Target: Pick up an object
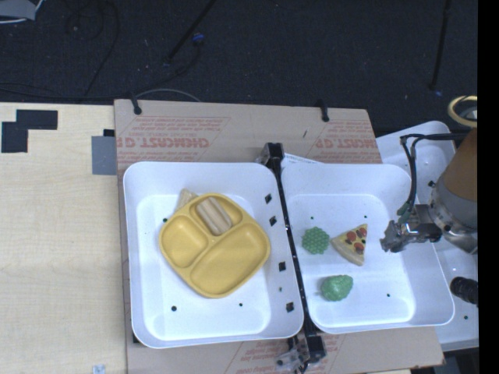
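The gripper [392,238] hangs over the right edge of the right white bin [394,312], nothing visible between its fingers; whether they're open or closed, I cannot tell. This looks like the approach step, no pick made. Closest candidate: the toy pizza slice [352,243], just left of the gripper. Further left sits a round green knobbly ball [315,240], and nearer us a green leafy lump [337,287]. The yellow divided plate [215,249] fills the left white bin [148,302]. Next move, I'd judge: shift left, descend over the slice.

Two white bins [144,302] sat side by side on a cardboard sheet [234,131] atop the pale wooden bench [54,248]; black cables [187,37] trailed behind.
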You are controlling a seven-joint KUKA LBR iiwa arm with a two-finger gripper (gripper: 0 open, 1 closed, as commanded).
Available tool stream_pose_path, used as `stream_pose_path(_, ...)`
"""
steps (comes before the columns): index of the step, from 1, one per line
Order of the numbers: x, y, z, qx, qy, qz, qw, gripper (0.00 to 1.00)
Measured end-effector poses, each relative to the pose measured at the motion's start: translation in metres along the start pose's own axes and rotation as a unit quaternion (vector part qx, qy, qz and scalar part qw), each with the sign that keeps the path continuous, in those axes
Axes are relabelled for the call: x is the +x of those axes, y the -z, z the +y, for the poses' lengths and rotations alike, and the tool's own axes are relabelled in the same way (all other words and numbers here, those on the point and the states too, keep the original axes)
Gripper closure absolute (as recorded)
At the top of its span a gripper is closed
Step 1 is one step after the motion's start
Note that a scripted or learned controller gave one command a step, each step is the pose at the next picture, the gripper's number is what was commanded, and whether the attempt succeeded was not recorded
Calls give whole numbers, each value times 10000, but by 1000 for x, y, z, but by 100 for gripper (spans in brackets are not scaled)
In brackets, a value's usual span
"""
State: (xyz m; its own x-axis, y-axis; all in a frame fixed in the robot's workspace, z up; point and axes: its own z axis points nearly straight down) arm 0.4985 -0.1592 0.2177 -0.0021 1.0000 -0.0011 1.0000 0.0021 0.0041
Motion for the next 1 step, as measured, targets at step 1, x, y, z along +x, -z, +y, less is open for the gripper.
stream_pose_path(1, 0, 9, 0, 25, -2, 7, 10000, 100)
